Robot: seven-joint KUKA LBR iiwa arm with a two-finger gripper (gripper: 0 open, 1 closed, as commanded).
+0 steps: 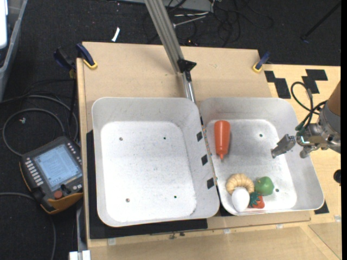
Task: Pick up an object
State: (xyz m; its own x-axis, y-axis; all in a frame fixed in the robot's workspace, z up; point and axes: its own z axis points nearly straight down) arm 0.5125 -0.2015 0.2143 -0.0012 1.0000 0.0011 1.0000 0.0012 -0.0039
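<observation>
The right bin [282, 110] holds an orange carrot-shaped object [222, 137] near its left wall. At its front lies a cluster: a tan bread-like piece [239, 181], a white egg [240, 199], a green round fruit [264, 186] and a small red piece [257, 201]. My gripper [295, 145] hangs over the right side of this bin, reaching in from the right. It is open, with nothing between its fingers. It stands well right of the carrot and above-right of the cluster.
The left bin [108, 112] sits beside the right one, sharing a middle edge. A metal pole [165, 28] slants down to the bench's back. A teach pendant [51, 169] lies on the floor to the left. Cables [303, 93] trail near the arm.
</observation>
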